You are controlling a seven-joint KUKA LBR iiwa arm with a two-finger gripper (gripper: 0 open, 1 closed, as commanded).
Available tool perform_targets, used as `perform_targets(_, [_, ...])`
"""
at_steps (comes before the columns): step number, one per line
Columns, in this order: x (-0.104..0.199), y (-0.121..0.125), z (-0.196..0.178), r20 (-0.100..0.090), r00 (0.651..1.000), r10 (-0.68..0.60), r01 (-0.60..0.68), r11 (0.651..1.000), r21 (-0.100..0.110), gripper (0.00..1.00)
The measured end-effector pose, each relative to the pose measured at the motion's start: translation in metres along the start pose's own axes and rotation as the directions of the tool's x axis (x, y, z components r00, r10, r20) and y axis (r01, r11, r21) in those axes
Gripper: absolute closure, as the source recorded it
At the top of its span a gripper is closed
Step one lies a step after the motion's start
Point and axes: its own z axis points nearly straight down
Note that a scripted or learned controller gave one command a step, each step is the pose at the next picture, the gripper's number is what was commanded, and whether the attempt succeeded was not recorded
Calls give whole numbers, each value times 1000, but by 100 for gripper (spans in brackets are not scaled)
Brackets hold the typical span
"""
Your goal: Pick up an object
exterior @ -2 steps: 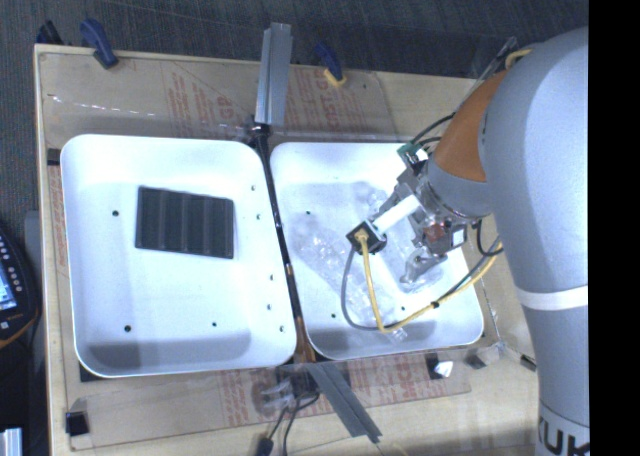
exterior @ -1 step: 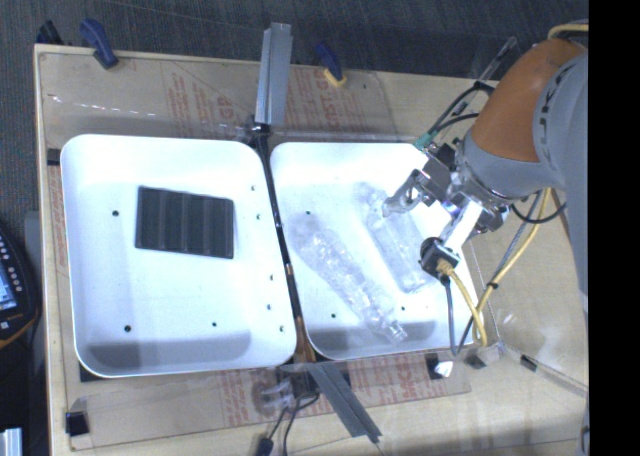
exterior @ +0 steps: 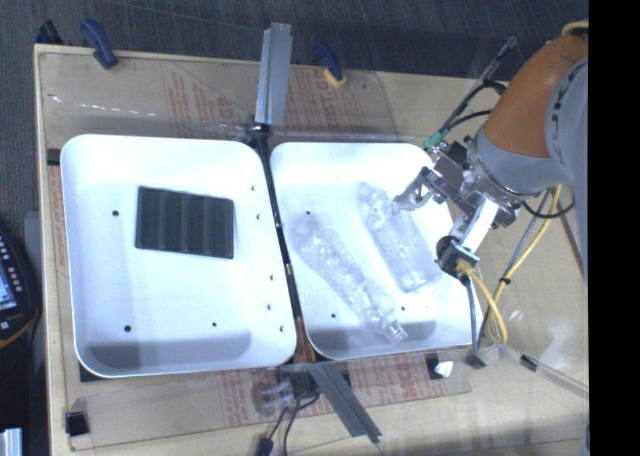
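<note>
Two clear plastic bottles lie in the right bin (exterior: pixel 330 159). One bottle (exterior: pixel 342 272) runs diagonally through the bin's middle toward the front. The other bottle (exterior: pixel 395 234) lies closer to the right wall. A dark ribbed rectangular pad (exterior: pixel 185 222) lies flat in the left bin (exterior: pixel 75 244). My gripper (exterior: pixel 432 229) hangs over the right edge of the right bin, just right of the nearer bottle. Its fingers are spread apart, open, with nothing held between them.
A metal bar (exterior: pixel 273 74) rises at the back between the bins, and another strut (exterior: pixel 345 409) sits at the front. Blue clamps (exterior: pixel 100 44) grip the back edge of the board. Yellow and black cables (exterior: pixel 492 304) trail below my wrist on the right.
</note>
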Motion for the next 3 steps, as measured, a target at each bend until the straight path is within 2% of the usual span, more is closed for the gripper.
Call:
perform_targets(1, [0, 0, -9, 2, 1000, -3, 3, 1000, 2, 100])
perform_targets(2, [-4, -4, -7, 2, 1000, -11, 11, 1000, 5, 100])
perform_targets(3, [-4, -4, -7, 2, 1000, -10, 10, 1000, 4, 0])
